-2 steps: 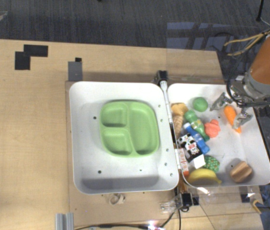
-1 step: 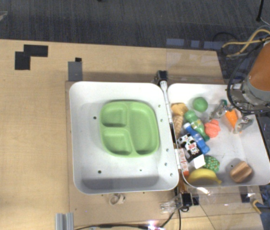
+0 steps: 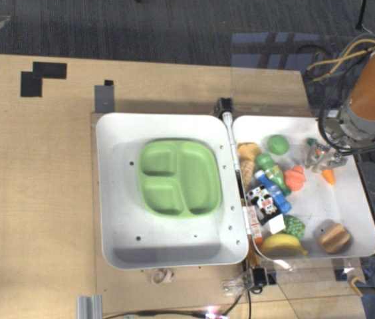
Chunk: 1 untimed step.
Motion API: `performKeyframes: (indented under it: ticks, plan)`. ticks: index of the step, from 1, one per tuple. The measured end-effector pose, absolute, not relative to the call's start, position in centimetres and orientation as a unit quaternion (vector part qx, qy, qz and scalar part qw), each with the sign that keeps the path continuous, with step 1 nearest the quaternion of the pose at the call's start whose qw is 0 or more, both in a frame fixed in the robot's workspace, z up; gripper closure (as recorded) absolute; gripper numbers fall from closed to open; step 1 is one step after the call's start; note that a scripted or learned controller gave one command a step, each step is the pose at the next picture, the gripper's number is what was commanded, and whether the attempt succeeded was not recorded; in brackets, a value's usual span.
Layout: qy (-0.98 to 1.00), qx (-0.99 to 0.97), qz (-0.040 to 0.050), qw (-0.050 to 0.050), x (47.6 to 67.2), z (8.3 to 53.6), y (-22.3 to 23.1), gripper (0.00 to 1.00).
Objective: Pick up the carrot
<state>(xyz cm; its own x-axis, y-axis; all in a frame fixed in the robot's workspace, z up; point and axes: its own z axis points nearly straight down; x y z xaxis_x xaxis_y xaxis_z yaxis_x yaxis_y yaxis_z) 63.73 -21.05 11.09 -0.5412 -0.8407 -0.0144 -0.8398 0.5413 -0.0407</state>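
Wooden surface [image 3: 41,198] seen from above at a slant, bearing two shallow white bins side by side. In the left bin [image 3: 114,238], a green divided tray [image 3: 177,178] with three compartments, lying flat near the middle. In the right bin [image 3: 360,205], a clutter of small items along the left wall and a few more scattered across the floor.

Arm [image 3: 374,102] reaching in from the right, orange band above the wrist, hanging over the upper right corner of the right bin. Tool [image 3: 320,157] low over the bin floor, metallic and partly blurred; cannot tell whether released or clenched. Carrot [image 3: 328,175], a small orange piece, lying on the bin floor just below and to the right of the tool, close to it but perhaps not touching; not seen between any fingers.

Left of the tool, a round green ball [image 3: 278,144] near the upper wall. Below that, a reddish-orange toy [image 3: 295,178] beside a green bottle-like item [image 3: 266,163] and a blue object [image 3: 272,183]. Along the left wall, a tan bread-like piece [image 3: 247,153] at the top, then a black-and-white patterned box [image 3: 262,201]. Toward the lower edge, a yellow banana [image 3: 282,244] touching a dark green knobbly item [image 3: 295,226]. A brown rounded block [image 3: 334,238] alone in the lower right part, well apart from the carrot.
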Motion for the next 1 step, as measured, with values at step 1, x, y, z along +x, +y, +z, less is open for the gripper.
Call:
performKeyframes:
  ticks: [1]
  plan:
    - [0.815,-0.579,-0.0053,0.006,52.53,9.08,-20.59,1.0]
